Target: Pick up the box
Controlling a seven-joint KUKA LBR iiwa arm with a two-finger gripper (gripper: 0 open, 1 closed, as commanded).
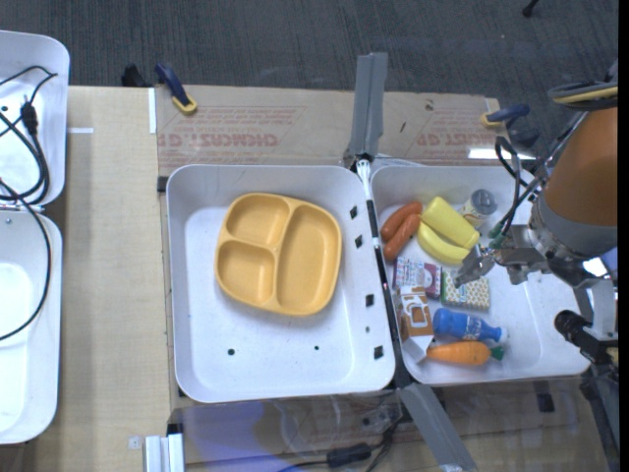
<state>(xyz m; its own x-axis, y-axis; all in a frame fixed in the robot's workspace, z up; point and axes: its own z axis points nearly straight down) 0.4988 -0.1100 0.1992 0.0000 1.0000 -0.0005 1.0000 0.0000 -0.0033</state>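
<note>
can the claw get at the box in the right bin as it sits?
Probably yes. The claw hovers right over the right bin, beside the box, whose top face is uncovered. The sausages, banana and blue bottle crowd its edges, though.

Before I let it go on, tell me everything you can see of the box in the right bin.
The box is a small, flat carton, by its look cardboard, printed white and red-pink with markings too small to read. It lies flat on the floor of the right bin, near the bin's left wall. A second brownish carton lies right below it, the orange sausages above it, a green patterned packet to its right. The gripper hangs over that packet, beside the box; nothing shows between its fingers.
</note>
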